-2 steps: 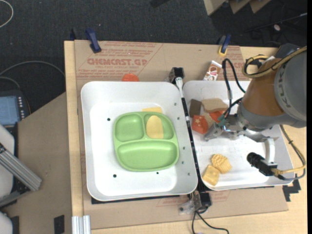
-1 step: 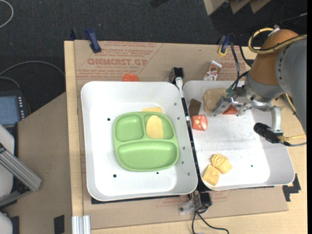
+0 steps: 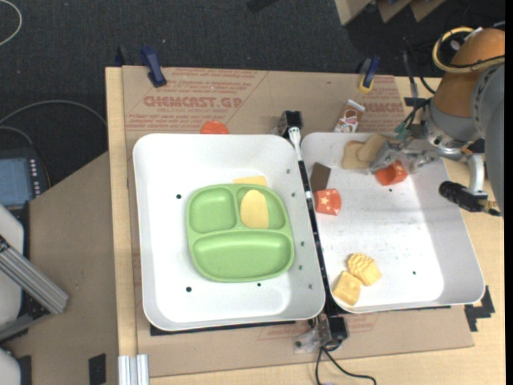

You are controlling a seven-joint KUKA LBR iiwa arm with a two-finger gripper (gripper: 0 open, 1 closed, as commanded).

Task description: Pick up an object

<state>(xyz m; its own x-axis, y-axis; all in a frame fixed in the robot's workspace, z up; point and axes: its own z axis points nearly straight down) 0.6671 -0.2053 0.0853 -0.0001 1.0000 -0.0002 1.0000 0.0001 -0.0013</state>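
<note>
**Bench state, gripper at far side of right bin**

Surface and room: dark carpeted floor all round; loose cables [image 3: 12, 14] at 10 o'clock, aluminium rail [image 3: 32, 283] at 8 o'clock. Brown board [image 3: 120, 215] as bench top, held by 2 blue clamps [image 3: 152, 66] at 11 and 1 o'clock of its far edge.

Writing: red print "CHEMCAST GP" [image 3: 192, 101] on board above left bin; smaller lines under it too small to read. Similar red print above right bin, partly hidden.

Count, left to right:
- 1 orange disc [image 3: 214, 127] on board, just beyond left bin.
- 2 white bins, touching along the middle. Left bin [image 3: 152, 239]: 1 green plate [image 3: 238, 257] at centre, 3 compartments; 1 pale yellow piece [image 3: 255, 208] in the 1 o'clock compartment.
- 1 small carton [image 3: 349, 119] on board, just beyond right bin.
- Right bin [image 3: 433, 247]: 1 red cube [image 3: 328, 203] at 9 o'clock, 1 tan lump [image 3: 362, 152] at 11 o'clock, 2 yellow pieces [image 3: 361, 273] at 6 o'clock, touching each other.
- 1 red object [image 3: 390, 175] at 12 o'clock of right bin, directly under gripper [image 3: 394, 162].

Grip: cannot tell whether spread, pressed together, or pinching the red object; view too blurred there.
</note>
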